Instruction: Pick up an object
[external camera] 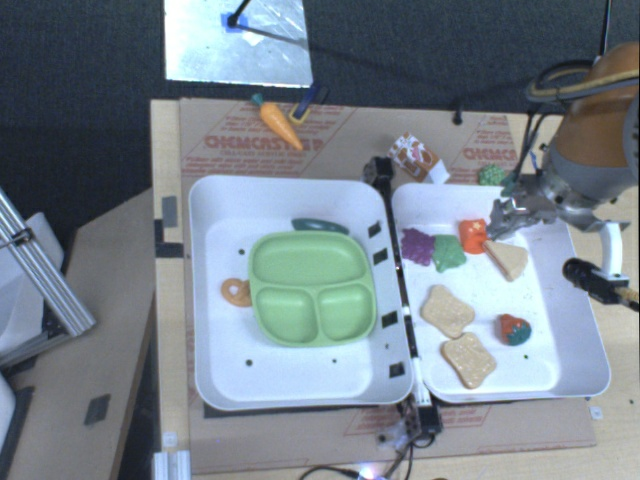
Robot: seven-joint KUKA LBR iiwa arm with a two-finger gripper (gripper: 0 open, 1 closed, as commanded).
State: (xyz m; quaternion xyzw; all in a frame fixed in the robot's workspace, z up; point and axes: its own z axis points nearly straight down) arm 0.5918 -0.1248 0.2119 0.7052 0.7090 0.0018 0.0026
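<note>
Robot lab: arm (600, 128) over bench w/ two white bins (215, 268), toy food, cabling.

You see the orange-red toy piece (473, 235) lying in the right bin's far part, just beside the green toy (449, 255) and purple toy (417, 245), near the tan wedge (508, 261).

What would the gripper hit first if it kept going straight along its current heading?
The gripper points toward the left over the right white bin. Probably it would first meet the small orange-red toy block just beyond its tip, then the green toy. Its height above them is unclear.
</note>
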